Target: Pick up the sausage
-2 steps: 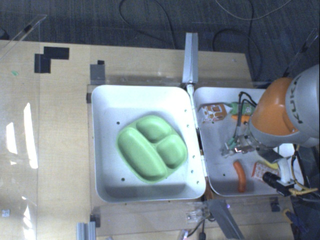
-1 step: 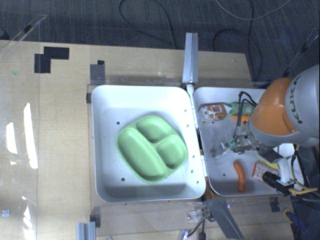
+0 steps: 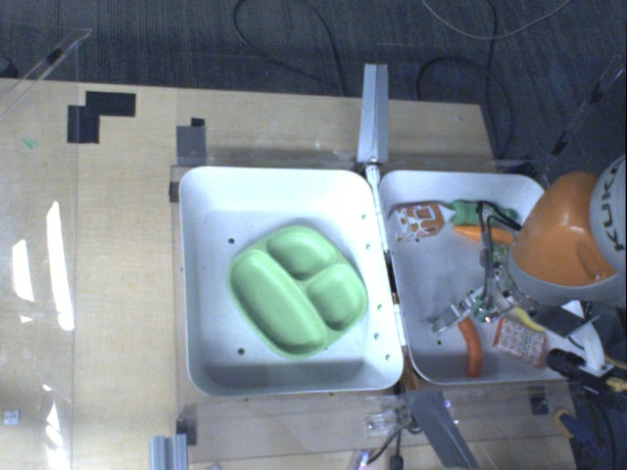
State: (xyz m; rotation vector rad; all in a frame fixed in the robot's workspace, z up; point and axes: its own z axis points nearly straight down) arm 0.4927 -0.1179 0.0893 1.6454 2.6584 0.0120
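The sausage is a short orange-red link lying nearly upright in the picture, near the front wall of the right bin. My gripper hangs low in that bin, just above the sausage's far end and close to it; I cannot tell whether they touch. The grey arm with its orange band reaches in from the right and hides part of the bin behind it.
A carrot with a green top and a small printed packet lie at the right bin's back. A red-and-white packet sits right of the sausage. The left bin holds a green divided plate.
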